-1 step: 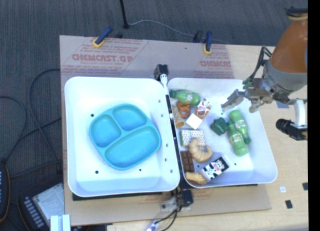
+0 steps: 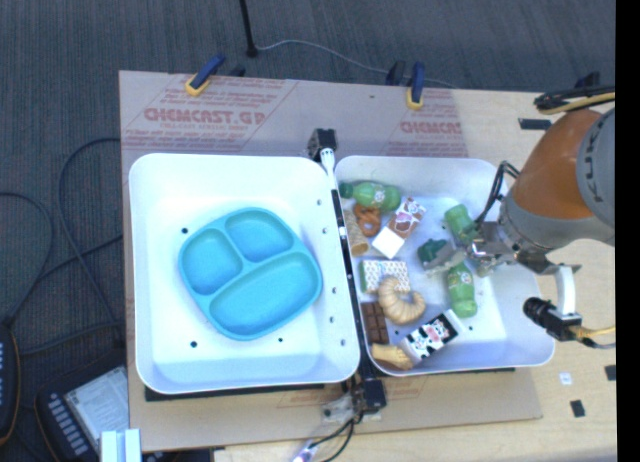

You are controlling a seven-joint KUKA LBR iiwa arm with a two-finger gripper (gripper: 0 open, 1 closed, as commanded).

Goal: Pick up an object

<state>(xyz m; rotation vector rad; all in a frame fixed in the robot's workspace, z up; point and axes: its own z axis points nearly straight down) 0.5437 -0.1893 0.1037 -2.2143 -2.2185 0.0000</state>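
Note:
The right bin [image 2: 520, 345] holds several small toy foods. My gripper [image 2: 472, 250] is low in this bin's right half, on the grey arm with the orange band [image 2: 560, 165]. It sits between a light green piece [image 2: 458, 219] just behind it and another green piece [image 2: 462, 292] just in front. A small dark green item [image 2: 433, 248] lies directly to its left. The gripper's body hides whatever is under it, and I see nothing held.
Further left in the right bin lie a green vegetable [image 2: 375, 193], a white block [image 2: 388, 242], a waffle [image 2: 385, 272], a croissant [image 2: 400, 300], a chocolate bar [image 2: 373, 322] and a black-and-white item [image 2: 433, 335]. The left bin [image 2: 160, 180] holds a blue divided plate [image 2: 250, 270].

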